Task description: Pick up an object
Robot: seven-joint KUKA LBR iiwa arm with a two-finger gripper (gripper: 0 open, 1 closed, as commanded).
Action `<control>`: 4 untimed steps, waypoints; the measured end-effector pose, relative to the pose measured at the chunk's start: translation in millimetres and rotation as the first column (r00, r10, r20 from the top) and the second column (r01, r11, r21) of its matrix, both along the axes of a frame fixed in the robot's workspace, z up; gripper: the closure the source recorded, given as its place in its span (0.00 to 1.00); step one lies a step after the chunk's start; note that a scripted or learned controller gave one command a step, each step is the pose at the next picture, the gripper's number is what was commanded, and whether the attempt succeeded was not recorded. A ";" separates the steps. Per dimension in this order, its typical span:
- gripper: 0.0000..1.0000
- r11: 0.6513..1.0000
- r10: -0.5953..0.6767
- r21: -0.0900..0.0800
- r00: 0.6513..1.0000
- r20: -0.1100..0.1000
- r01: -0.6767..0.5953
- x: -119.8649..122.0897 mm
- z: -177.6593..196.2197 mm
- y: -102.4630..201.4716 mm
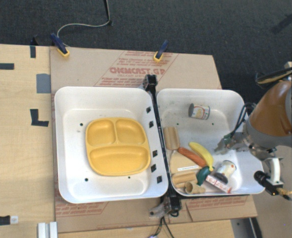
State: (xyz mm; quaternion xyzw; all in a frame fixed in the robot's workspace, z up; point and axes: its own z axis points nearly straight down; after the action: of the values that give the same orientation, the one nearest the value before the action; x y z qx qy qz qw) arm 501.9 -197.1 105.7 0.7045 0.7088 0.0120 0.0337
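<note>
Left bin [66, 133] and right bin [220, 96] are set on cardboard-topped bench [131, 69], dark carpet [195, 14] beyond. Arm [272, 115] is held at frame right, gripper [228, 143] over right bin; its aperture cannot be told.

The left bin [61, 133] and right bin [220, 95] look like smooth white plastic with a slight sheen. The tray [118, 147] is smooth yellow plastic, fairly matt. The cardboard [131, 68] beneath is matt brown. The block [171, 138] at the right bin's left edge looks wooden.

Dark carpet [185, 14], wooden bench [17, 148], cardboard sheet [111, 68]
</note>
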 end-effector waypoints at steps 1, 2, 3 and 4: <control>0.00 1.000 0.000 0.000 1.000 0.000 0.000 -0.1 -0.1 -0.1; 0.00 1.000 -0.003 0.028 0.998 -0.056 0.004 111.4 -18.1 3.0; 0.00 0.999 0.008 0.043 0.993 -0.120 -0.003 157.1 -25.1 -10.6; 0.00 1.000 -0.002 0.024 0.994 -0.113 0.005 156.1 -23.6 21.7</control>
State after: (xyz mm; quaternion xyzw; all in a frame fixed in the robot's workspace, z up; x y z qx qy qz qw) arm 658.0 -175.4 82.0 0.7057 0.7081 -0.0196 -0.0149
